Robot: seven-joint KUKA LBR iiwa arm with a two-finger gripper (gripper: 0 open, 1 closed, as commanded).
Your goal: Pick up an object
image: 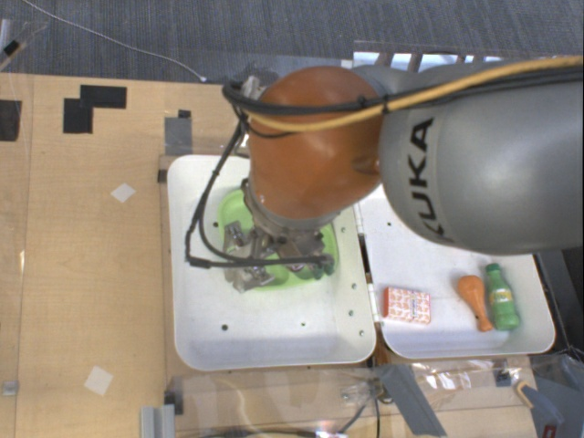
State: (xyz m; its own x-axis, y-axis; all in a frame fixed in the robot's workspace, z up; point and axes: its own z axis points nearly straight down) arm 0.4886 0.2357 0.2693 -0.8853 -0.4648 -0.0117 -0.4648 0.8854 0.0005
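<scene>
My gripper (274,267) is down in the left bin (210,336), right over a bright green object (233,213) that shows around the wrist on the left and below. The orange band and wrist hide most of the green object and the fingertips. In the right bin (456,336) lie a small red and white box (406,306), an orange carrot-shaped toy (474,299) and a green bottle (501,297).
The grey arm crosses over the right bin's upper half from the right. A black cable (203,217) loops off the wrist over the left bin. The tan bench (82,272) with black marks lies to the left.
</scene>
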